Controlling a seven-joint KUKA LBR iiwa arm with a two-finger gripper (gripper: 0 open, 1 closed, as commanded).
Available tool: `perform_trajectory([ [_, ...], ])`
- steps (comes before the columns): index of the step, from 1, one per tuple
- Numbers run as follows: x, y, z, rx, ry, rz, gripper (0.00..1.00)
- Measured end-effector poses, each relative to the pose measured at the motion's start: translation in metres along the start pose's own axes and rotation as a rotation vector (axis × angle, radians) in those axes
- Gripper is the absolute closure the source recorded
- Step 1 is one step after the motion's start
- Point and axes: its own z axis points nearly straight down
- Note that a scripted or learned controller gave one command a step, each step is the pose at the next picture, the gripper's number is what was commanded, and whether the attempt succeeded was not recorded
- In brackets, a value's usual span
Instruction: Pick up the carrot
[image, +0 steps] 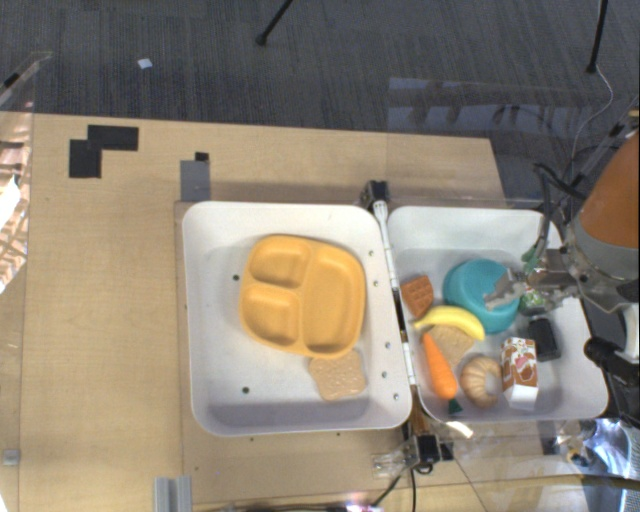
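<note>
Bench (100, 330), tan surface, bearing two shallow white bins side by side. Left bin (215, 400), centre of the frame: one yellow divided plate (302, 295) with three compartments; one square cracker (338, 376) touching the plate's lower edge. Right bin (575, 395), right of the frame: one carrot (439, 366), orange with its green end toward the bottom of the frame, lying near the bin's lower left corner, just under a yellow banana (451, 321) and beside a round bread roll (480, 379) on its right; one teal bowl (480, 290) above the banana; one small brown waffle-like piece (417, 294) at the bowl's left; one small carton (519, 372), red and white, right of the roll; one small black block (543, 337) above the carton. Gripper (522, 285), entering from the right edge of the frame, sits at the right rim of the teal bowl, apart from the carrot; whether its claw is open or closed cannot be told.
</note>
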Motion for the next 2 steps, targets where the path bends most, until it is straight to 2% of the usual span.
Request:
perform_trajectory([
  [1, 0.066, 0.011, 0.003, -0.002, 0.002, 0.204, 0.00],
  [2, 0.128, -0.040, 0.017, 0.005, 0.003, 0.210, 0.00],
])
